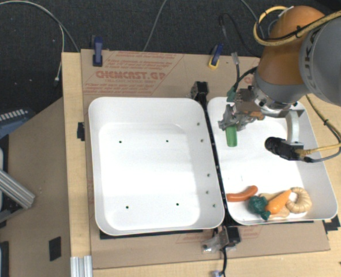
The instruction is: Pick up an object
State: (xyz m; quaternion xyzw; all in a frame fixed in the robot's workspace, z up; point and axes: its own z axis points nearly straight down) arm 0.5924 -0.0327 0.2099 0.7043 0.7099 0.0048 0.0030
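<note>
Green cylindrical plastic piece (232,136) hangs pinched between the fingers of the grey two-finger gripper (233,126) above the right white bin (314,166); the grasp looks made, lifting clear remains. 1 orange sausage-shaped toy (241,194) lies near the bin's front.

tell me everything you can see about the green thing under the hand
The green thing is a small, plain cylinder, smooth like plastic and bright green. It stands roughly upright in the right bin, near that bin's upper left part by the wall shared with the left bin. Its top meets the hand directly above; whether it is lifted or resting on the floor is unclear.
</note>
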